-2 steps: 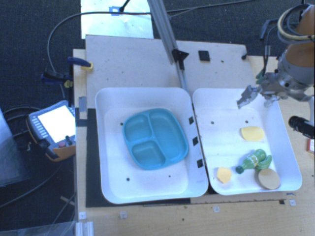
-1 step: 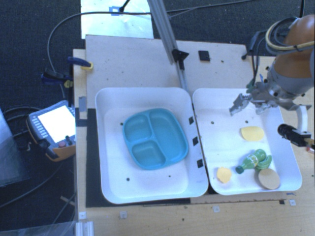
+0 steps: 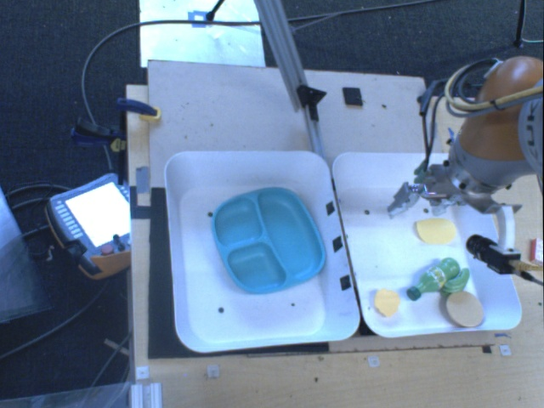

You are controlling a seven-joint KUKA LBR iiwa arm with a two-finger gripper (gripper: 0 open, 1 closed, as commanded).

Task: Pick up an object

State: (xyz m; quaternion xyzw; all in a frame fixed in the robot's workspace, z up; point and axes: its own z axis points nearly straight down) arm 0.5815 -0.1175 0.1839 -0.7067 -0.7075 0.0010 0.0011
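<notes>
The right bin holds a pale yellow flat piece, a green bottle lying on its side, a tan round disc and a small orange-yellow piece. My gripper hangs over the upper middle of this bin, up and to the left of the pale yellow piece. Nothing shows in its grasp. The grey arm with its orange band comes in from the right.
The left bin carries a blue divided plate. A slanted metal pole crosses the back of the bench. A handheld pendant lies off the bench to the left, with cables around it.
</notes>
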